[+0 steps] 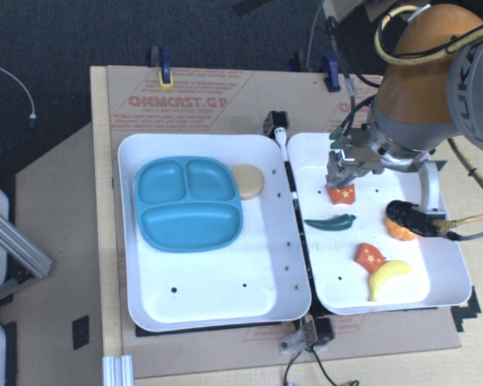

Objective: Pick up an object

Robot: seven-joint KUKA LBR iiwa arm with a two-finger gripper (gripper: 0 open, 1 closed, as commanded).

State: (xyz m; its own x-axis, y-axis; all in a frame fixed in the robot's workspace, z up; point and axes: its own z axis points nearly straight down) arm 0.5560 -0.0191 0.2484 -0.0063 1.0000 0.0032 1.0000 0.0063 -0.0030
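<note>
The end effector [341, 177] stands over a small red piece [341, 193] near the far-left corner of the right bin [443, 284]; you cannot tell its state. Judge the piece light, rigid plastic, smooth and apt to slip, so take it across its narrow sides. Toward the near edge lie a green pepper [330, 223], a red strawberry [369, 256] and a banana [388, 277].

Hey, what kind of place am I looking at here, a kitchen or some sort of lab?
Most likely a robot lab, not a kitchen: a grey and orange arm reaches over two white bins on a clamped board, with toy food like a banana and loose cables around.
</note>
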